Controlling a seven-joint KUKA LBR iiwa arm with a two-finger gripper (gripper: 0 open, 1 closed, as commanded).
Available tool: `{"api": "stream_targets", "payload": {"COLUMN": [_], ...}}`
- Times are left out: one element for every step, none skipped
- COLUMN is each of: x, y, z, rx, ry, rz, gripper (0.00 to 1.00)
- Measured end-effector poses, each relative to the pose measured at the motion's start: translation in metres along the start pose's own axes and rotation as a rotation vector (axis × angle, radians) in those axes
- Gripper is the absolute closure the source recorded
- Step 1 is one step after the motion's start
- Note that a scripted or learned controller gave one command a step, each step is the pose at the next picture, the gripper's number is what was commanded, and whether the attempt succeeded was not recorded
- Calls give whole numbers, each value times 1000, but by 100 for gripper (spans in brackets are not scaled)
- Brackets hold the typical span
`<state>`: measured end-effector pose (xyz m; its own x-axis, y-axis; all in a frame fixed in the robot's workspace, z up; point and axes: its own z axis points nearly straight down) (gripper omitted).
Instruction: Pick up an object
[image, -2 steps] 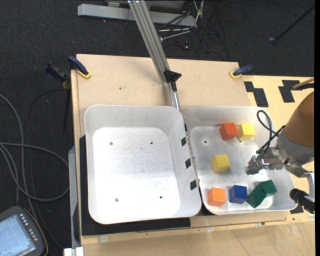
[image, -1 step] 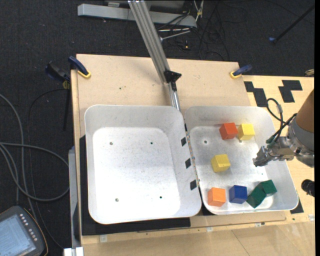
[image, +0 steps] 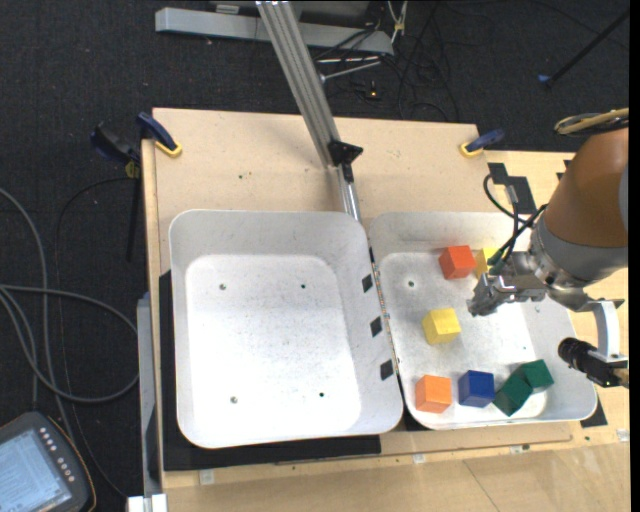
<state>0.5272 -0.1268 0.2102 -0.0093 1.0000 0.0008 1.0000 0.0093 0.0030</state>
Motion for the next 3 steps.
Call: {"api": "stream_targets", "payload": {"x": [47, 97, 153], "y": [23, 47, 75], "z": [6, 9, 2], "rx": [1, 1, -1], "ry": [0, 0, 1], "rz": [0, 1, 0], "gripper": [100, 100, 100]}}
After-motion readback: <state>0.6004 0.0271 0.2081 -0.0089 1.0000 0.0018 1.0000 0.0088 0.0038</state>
